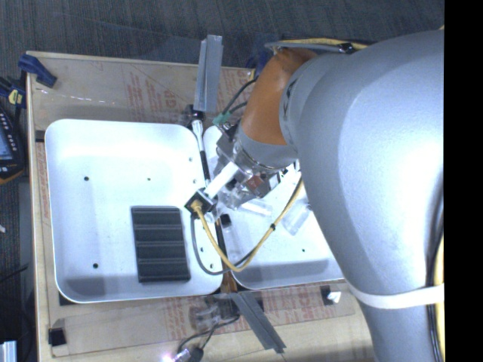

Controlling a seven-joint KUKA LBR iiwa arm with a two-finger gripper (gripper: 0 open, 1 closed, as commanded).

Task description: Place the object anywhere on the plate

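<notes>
Dark ribbed plate (159, 243): rectangular, near-black, upper face crossed by parallel ridges into about four bands. Lying flat on the floor of the left white bin (83, 202), long axis running toward the near wall, slightly skewed to the bin's sides. Set in the near right part of that bin, close to the near wall and apart from the left wall. Nothing resting on its upper face. Clear, glassy object (249, 194): pale and translucent, seen over the right white bin (302, 266) just beneath the wrist; outline indistinct, possibly a small transparent piece, shape and support not resolvable from this angle. Well apart from the plate, beyond the bins' shared edge.
</notes>
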